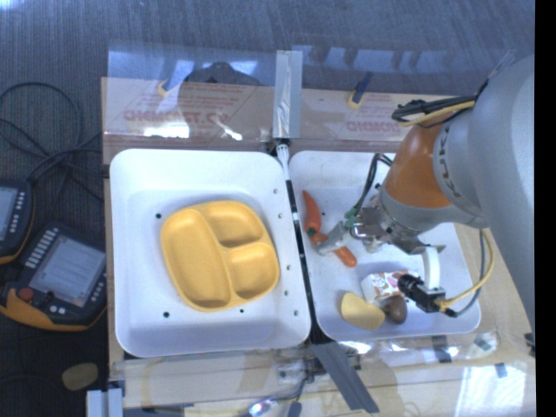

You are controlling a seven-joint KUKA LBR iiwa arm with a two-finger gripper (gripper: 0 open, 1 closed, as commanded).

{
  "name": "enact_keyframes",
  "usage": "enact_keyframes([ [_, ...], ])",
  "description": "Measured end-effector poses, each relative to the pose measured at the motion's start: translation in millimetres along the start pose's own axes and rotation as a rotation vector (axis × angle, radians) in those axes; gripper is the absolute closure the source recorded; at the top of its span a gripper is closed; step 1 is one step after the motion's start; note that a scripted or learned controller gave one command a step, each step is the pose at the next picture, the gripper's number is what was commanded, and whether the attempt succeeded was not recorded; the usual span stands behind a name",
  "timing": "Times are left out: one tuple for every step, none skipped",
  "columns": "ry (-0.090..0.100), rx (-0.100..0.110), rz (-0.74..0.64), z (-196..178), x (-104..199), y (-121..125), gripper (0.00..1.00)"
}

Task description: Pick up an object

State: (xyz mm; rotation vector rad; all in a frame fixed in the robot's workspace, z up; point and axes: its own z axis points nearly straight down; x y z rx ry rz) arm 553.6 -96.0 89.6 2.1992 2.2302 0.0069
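Reaching in from the right, I hang my gripper (333,241) low over the right bin (460,320), its metal fingers (326,245) pointing toward the divider where the small toy food lies. My fingers look nearly closed, tips close together with nothing between them, so I claim no hold on anything. A long orange carrot (310,212) lies just beside the bin's left wall, just above my fingertips, and a short orange piece (347,255) rests just below and to their right; either is my likeliest target, since I have stooped between them. Nearer the front edge sit a pale yellow wedge (360,311), a brown rounded item (396,309) touching it, and a white printed packet (385,283) just behind, all apart from my fingers. In the left bin (130,320), a yellow divided plate (220,253) rests tilted at the centre, well out of my reach for now. By my reading, the pick is not yet made.
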Motion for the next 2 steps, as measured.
enact_keyframes([
  [0.0, 0.0, -0.001, -9.5, 0.1, 0.3, 1.0],
  [0.003, 0.012, -0.136, -93.5, 64.6, 14.3, 1.0],
])
